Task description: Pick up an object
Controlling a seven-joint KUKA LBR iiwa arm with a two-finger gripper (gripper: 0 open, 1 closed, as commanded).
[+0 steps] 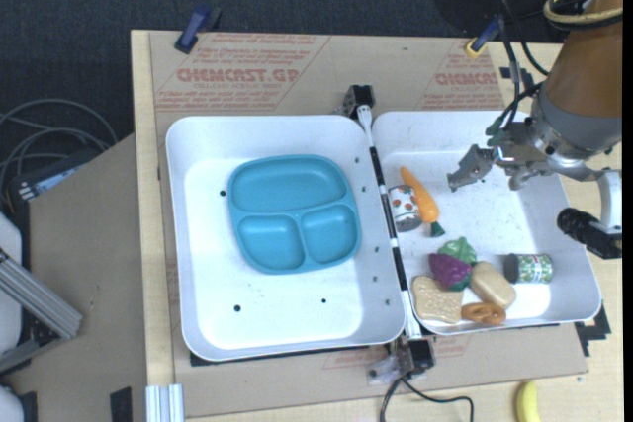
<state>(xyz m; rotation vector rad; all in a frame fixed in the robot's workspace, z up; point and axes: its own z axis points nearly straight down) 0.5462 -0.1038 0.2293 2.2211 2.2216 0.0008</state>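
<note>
My hand [473, 168] hangs in the right bin [554, 138], upper part, fingers look open and empty, though it's blurry. Carrot [422, 200] lies just left and below, apart from it.

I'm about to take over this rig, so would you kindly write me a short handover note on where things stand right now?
Pincer: hovering over the upper part of the right bin, nothing visibly between its fingers; open or shut is unclear from here.
Things: all in the right bin. Carrot and small can by the divider; purple grapes, bread slice, bread roll, pretzel and green can at the near end.
Left bin: holds a blue divided plate.
Done: no object picked up yet.
Left: choose an object, descend, grasp, lift.
</note>
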